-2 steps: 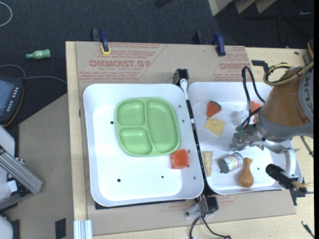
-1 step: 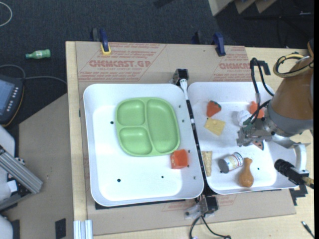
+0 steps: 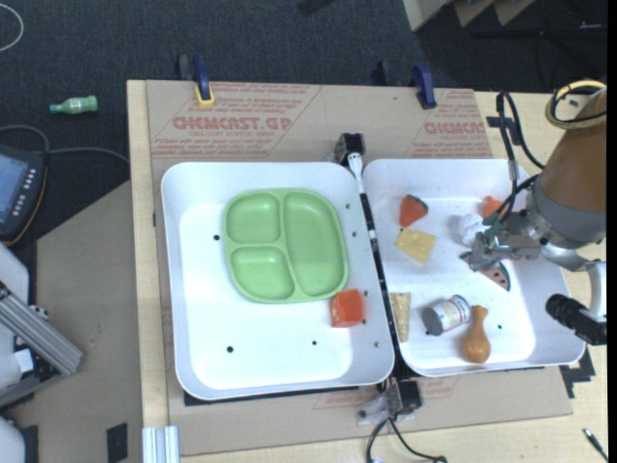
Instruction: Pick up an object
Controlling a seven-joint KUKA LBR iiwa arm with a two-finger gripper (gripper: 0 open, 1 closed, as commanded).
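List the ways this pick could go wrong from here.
1. The gripper sits low in the right bin among closely packed items: a watermelon slice, a white object and an orange piece. It may nudge them or catch the wrong one.
2. The can looks round and could roll toward the drumstick-shaped toy if bumped.

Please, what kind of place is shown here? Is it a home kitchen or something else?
Most likely a robotics lab, not a kitchen. Two white bins sit on a board held by blue clamps, the arm reaches over toy food such as a watermelon slice, and loose cables trail onto a carpeted floor.
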